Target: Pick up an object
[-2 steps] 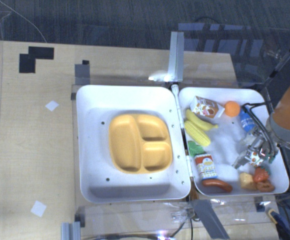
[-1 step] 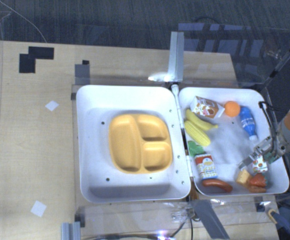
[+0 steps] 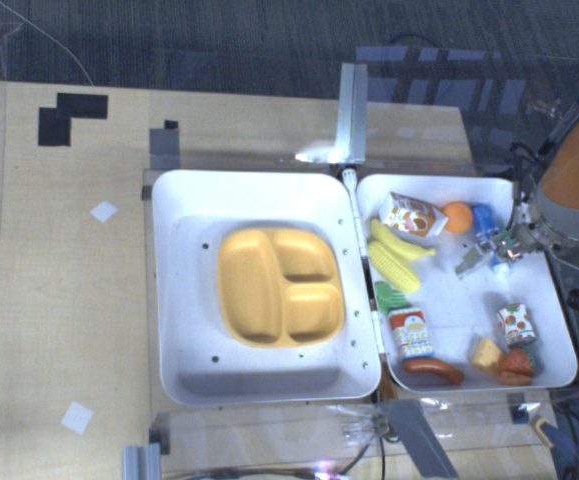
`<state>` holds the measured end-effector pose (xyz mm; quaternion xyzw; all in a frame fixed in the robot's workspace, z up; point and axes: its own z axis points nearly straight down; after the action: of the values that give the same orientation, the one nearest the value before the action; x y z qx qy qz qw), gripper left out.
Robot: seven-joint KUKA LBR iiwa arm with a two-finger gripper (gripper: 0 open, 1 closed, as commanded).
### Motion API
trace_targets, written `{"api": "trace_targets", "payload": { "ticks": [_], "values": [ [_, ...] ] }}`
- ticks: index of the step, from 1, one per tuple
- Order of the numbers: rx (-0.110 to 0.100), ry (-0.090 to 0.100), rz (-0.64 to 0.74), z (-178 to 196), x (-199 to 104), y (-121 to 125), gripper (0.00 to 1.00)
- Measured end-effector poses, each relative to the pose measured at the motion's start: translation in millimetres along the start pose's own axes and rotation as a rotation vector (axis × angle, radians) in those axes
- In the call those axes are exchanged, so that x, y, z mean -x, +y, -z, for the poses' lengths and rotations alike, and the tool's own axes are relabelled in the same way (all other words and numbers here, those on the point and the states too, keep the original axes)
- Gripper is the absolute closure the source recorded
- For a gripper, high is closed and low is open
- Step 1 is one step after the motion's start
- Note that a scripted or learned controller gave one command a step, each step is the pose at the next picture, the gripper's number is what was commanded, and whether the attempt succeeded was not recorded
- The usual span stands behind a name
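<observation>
Reaching in from the right: the grey arm with its orange band hangs over the upper right part of the right white bin [image 3: 566,363], with the end effector [image 3: 489,253] low among the objects.
End effector state: cannot tell whether it is spread or clenched; the tip is small and cluttered in the camera view, and nothing can be seen gripped in it.
Closest object: a small blue block [image 3: 481,218] lies just above the tip, close enough that I cannot tell whether they touch.
Next out: a round orange fruit [image 3: 457,217] sits just left of the blue block, and a white snack pouch with red print [image 3: 412,216] lies further left.
Likely target: judging by closeness, the blue block, lying up and slightly left of the tip, with its long side running up and down the picture.
Further left: two yellow corn cobs [image 3: 394,253] lie with their long axes slanting down to the right.
Below the tip: a small white carton with red fruit print [image 3: 514,321] stands well apart, toward the near wall.
Far corner items: a yellow cheese wedge [image 3: 485,353] and a brown sausage [image 3: 434,371] lie along the near wall.
Other bin: a yellow divided plastic tray [image 3: 279,286] lies well to the left.
</observation>
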<state>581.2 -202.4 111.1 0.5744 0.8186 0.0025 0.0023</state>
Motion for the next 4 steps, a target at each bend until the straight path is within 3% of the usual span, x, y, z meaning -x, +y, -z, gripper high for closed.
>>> {"api": "trace_targets", "payload": {
  "ticks": [1, 2, 3, 4],
  "values": [
    [0.025, -0.001, -0.228, -8, -11, -8, 0.0],
    [0.003, -0.001, -0.298, -24, -39, 65, 0.0],
    [-0.014, 0.003, -0.232, -25, -15, 78, 0.0],
    [-0.005, -0.005, -0.229, -10, -12, 80, 1.0]
  ]
}}
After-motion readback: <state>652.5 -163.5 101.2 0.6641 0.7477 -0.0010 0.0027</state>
